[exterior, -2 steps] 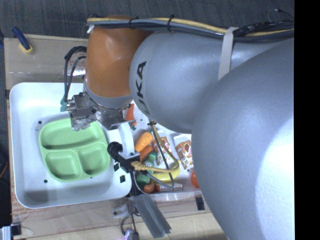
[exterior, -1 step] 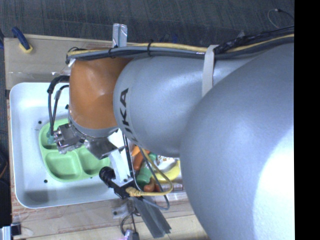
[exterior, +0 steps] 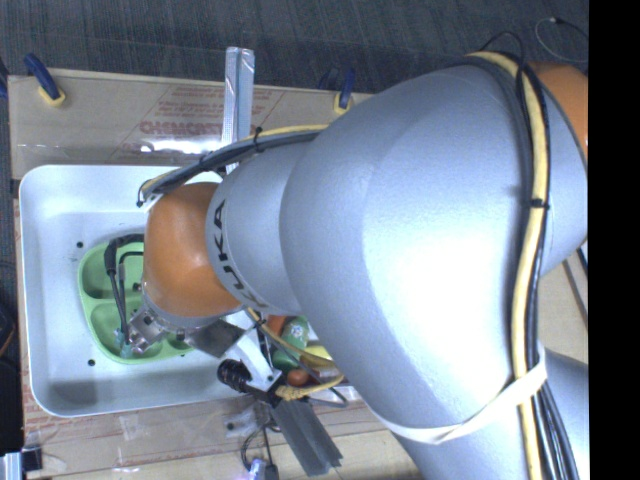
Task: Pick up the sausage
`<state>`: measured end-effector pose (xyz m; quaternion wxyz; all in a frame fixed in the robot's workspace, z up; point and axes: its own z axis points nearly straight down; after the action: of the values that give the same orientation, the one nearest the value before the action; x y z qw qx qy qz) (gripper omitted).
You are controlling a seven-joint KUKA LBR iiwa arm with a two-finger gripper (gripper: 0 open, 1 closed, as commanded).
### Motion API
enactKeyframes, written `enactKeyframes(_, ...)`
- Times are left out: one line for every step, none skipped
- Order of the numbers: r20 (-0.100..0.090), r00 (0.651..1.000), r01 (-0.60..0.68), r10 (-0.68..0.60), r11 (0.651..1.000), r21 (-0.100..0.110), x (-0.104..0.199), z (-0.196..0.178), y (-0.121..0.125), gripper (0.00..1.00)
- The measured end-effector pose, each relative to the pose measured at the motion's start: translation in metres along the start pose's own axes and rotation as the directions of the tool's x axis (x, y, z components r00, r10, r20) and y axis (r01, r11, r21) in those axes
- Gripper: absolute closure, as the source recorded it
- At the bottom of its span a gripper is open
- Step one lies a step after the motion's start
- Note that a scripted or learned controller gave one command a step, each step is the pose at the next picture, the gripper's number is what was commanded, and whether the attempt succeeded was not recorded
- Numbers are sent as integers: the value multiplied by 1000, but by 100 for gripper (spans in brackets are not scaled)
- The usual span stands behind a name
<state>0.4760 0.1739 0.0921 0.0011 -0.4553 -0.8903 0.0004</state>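
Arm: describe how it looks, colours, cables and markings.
The arm is smooth, rounded and silver-grey, with an orange band above the wrist. Black letters run along the grey casing beside that band. A yellow cable and a black one run together over the big upper joint, and thinner black cables loop down by the wrist. The claw end is dark metal.
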Motion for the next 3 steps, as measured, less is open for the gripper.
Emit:
enactKeyframes(-3,888,460,-460,888,-4,-47,0,6,100)
enactKeyframes(10,704,710,-710,703,-20,-48,-2,-33,100)
enactKeyframes(19,551,835,-834,551,-14,-51,-3,-33,100)
